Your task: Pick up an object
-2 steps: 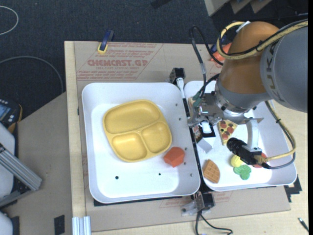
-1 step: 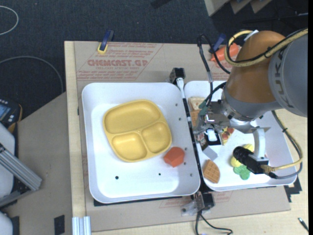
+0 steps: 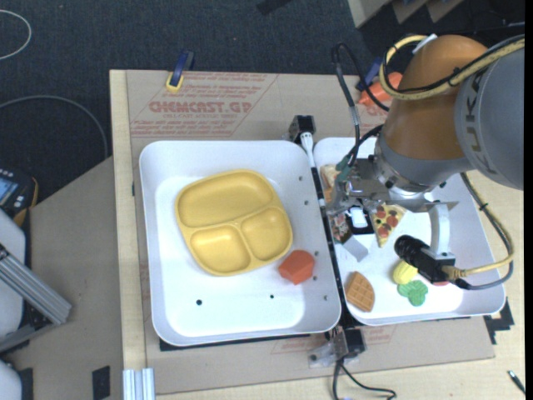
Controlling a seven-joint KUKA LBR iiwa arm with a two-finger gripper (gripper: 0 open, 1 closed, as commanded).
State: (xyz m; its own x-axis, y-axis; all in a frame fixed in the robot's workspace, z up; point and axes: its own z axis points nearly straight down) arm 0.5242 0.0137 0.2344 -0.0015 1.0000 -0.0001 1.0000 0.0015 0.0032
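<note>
Over the right bin (image 3: 466,302): gripper (image 3: 354,211) low at its left edge, partly masked by the wrist.
Jaws: hard to make out; opening cannot be told.
Nearby: pizza slice toy (image 3: 387,222), waffle (image 3: 360,290), yellow-green toy (image 3: 408,282).
Left bin (image 3: 158,223): yellow divided plate (image 3: 233,222), orange block (image 3: 296,266).

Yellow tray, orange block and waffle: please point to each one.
yellow tray (image 3: 233,222), camera view, on its large upper compartment
orange block (image 3: 296,267), camera view, on its top face
waffle (image 3: 360,291), camera view, on its centre
</note>
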